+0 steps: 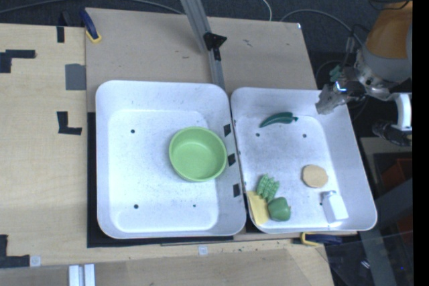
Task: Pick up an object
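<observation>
**Claw parked at the far right rim, objects all lying in the bin**

You have the claw (330,101) sitting at the upper right edge of the right bin (348,164), just over its rim. It carries nothing that you can see. Its tip is small and blurred here, so you cannot tell whether it is spread or pressed together. The grey arm (385,43) with its orange band rises behind it to the right.

Closest to the claw, just to its left and slightly nearer you, lies a dark green pepper-shaped piece (278,119) on the bin floor. Further toward you and almost straight below the claw in the picture rests a round tan disc (314,176), apart from its neighbours. A small white block (332,205) lies beyond that, near the front right corner.

Down and to the left of the claw, well apart from it, you see a cluster of 3 things at the front left of the same bin: a ribbed light green piece (267,186), a rounder green lump (279,209) just below it, and a yellow piece (257,209) that seems to touch both.

Far to the claw's left, in the left bin (120,144), 1 green bowl (197,154) stands upright, right of that bin's centre.
</observation>
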Robot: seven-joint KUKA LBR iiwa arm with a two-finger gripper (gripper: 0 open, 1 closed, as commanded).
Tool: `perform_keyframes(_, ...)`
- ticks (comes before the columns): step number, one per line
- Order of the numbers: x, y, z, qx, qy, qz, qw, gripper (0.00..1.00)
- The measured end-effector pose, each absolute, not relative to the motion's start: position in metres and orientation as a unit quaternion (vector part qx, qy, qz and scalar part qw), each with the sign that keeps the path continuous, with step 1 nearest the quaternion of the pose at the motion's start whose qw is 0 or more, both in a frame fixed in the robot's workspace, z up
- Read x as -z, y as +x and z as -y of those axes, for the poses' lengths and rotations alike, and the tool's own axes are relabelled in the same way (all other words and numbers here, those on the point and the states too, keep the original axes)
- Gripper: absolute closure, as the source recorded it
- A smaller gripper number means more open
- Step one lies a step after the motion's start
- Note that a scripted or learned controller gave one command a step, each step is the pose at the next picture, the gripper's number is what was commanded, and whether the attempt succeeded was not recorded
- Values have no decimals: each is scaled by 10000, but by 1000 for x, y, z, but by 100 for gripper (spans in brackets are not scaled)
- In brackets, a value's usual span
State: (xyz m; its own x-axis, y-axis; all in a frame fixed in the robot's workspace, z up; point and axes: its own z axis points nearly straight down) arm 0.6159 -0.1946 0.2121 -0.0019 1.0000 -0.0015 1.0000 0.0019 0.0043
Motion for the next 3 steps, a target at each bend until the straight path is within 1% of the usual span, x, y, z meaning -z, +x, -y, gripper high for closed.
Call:
perform_keyframes(1, -266, 617, 194, -12, 7064, -7078, 25, 100)
perform_keyframes(2, -250, 603, 143, 4, 7054, -7088, -13, 100)
perform_keyframes(3, -257, 590, 90, -1, 7048, -7094, -14, 100)
